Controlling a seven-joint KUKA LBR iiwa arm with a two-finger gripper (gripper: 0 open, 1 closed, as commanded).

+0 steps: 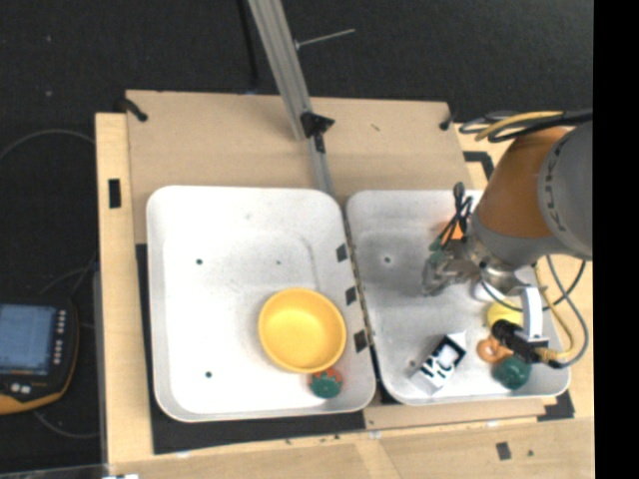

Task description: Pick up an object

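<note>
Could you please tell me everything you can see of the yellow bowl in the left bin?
The yellow bowl is round, plain yellow all over and looks like smooth plastic. It sits upright, mouth up, with nothing visible inside. It rests on the floor of the left bin, in the near right part, close to the wall shared with the other bin. A small teal and orange object lies just beyond its near rim, touching it or nearly so.

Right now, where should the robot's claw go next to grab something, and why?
Probably slide toward the near edge and lower onto the black and white box. The gripper hangs over a bare patch of the right bin, and that box lies closest, apart from other things.
</note>
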